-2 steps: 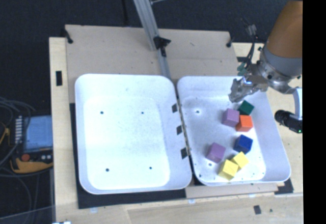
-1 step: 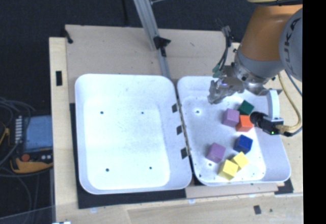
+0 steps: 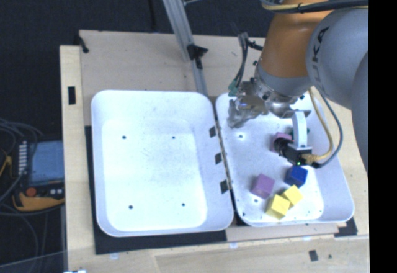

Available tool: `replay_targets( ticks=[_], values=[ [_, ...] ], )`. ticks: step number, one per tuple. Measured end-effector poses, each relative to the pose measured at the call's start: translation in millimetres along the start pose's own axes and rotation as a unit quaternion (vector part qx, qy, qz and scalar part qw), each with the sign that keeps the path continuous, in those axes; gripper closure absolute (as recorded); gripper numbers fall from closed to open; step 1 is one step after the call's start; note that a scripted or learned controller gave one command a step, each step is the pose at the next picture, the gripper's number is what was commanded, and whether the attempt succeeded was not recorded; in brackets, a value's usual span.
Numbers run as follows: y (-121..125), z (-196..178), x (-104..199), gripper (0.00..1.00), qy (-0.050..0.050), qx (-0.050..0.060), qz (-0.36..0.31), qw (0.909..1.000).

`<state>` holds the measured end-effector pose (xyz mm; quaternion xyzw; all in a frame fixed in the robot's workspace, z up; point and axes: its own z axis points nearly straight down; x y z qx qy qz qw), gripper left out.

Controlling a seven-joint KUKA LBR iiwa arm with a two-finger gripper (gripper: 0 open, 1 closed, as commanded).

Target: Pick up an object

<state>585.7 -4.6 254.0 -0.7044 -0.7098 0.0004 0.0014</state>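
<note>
Arm (image 3: 310, 36): reaches in from the right and hangs over the far end of the right bin, wrist pointed down, which looks to me like a stance for a pick from above.
Left bin (image 3: 155, 101): sits alongside the right one, their rims touching down the middle.
Right bin (image 3: 335, 210): holds all the loose pieces, gathered toward its near end.
Gripper (image 3: 237, 113): low over the far left corner of the right bin, well apart from the blocks; I cannot tell how far it is spread, and I see nothing in it.
Purple block (image 3: 263, 185): lies flat, turned slightly off the bin's edges; close to square, so no clear long axis.
Yellow blocks (image 3: 283, 201): two touching, their line running from near left to far right.
Blue block (image 3: 297, 175): just beyond the yellow pair, beside a dark fitting on the cable.
Pink piece (image 3: 282, 138): small, partly hidden by the wrist hardware; heading unclear.
</note>
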Motion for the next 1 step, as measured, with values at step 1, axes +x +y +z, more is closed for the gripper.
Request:
replay_targets(
  ticks=[1],
  values=[
    [7.3, 14.2, 52.2, 1.00, 0.000, 0.001, 0.000, 1.0000]
  ],
)
